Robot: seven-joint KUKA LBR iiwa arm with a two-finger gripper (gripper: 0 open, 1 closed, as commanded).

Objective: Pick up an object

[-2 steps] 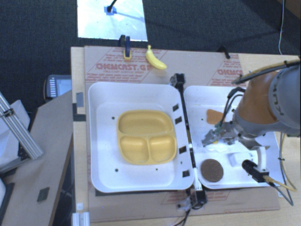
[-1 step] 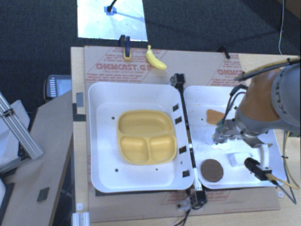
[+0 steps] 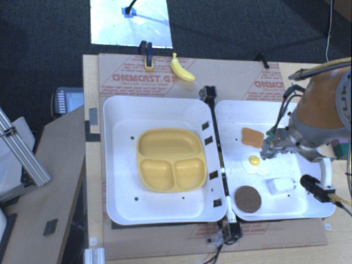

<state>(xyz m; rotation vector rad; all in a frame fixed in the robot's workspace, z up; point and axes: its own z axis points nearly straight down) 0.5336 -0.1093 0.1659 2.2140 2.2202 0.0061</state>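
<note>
1. Camera view, left bin (image 3: 113, 164): a shallow white bin holding a yellow divided tray (image 3: 168, 159) with one long compartment at the top and two smaller ones below. The tray lies flat near the bin's middle.
2. Camera view, right bin (image 3: 316, 205): a shallow white bin holding four items. A tan slice of toast (image 3: 252, 137) lies toward the far side; a fried egg (image 3: 253, 161) sits just below it; a dark brown round patty (image 3: 248, 198) lies at the near left corner; a small white block (image 3: 281, 185) lies to the right of the patty.
3. Gripper (image 3: 268, 150): it reaches in from the right and sits low over the right bin, just beside the egg and the lower right edge of the toast. Whether it is open or closed cannot be told, and no item is seen in its grasp.
4. Surface: both bins rest on a brown printed board (image 3: 231, 76). A yellow banana (image 3: 181, 69) lies on the board beyond the left bin, near a yellow clamp (image 3: 148, 56).
5. Room: dark carpet (image 3: 44, 32) surrounds the bench, with a pale square sheet (image 3: 131, 16) lying on it beyond the board.
</note>
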